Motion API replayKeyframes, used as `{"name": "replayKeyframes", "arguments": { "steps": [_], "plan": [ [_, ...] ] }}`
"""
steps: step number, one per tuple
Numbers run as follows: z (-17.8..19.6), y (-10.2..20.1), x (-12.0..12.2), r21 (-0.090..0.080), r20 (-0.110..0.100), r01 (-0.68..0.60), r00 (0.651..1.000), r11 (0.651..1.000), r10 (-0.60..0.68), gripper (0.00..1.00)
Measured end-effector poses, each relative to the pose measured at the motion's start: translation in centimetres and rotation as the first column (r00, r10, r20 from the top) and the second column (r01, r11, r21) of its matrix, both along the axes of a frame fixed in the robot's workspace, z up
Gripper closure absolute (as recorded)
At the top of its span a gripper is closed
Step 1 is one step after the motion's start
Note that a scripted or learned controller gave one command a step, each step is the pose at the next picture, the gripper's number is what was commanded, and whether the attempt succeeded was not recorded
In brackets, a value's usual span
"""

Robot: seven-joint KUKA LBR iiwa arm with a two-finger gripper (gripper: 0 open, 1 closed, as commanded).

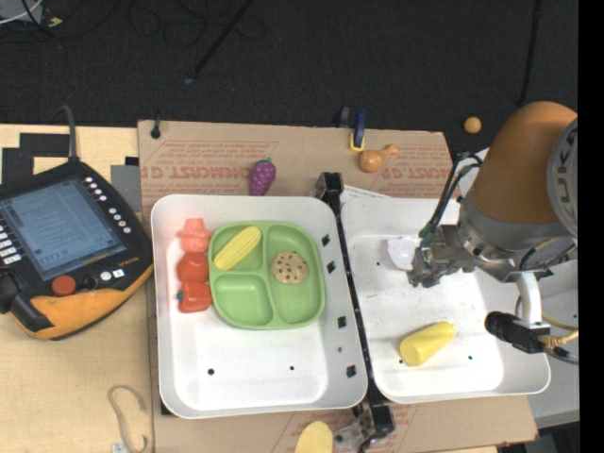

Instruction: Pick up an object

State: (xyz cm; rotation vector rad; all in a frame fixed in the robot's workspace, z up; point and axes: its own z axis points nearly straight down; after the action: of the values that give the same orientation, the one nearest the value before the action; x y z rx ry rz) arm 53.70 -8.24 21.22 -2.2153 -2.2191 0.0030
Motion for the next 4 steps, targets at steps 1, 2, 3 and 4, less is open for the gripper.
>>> {"name": "replayKeyframes", "arguments": {
  "steps": [1, 2, 3, 4],
  "plan": [
    [0.2, 4.0, -3.7, -0.001, -0.001, 0.001, 1.0, 1.0, -0.001, 1.0],
    [2.0, 4.9, -5.0, -0.002, 0.003, 0.001, 1.0, 1.0, -0.001, 1.0],
    [0.9, 4.5, -3.3, -0.003, 0.003, 0.002, 1.0, 1.0, -0.002, 1.0],
    [2.4, 5.1, -4.1, -0.002, 0.004, 0.001, 1.0, 1.0, -0.001, 1.0]
  ]
}}
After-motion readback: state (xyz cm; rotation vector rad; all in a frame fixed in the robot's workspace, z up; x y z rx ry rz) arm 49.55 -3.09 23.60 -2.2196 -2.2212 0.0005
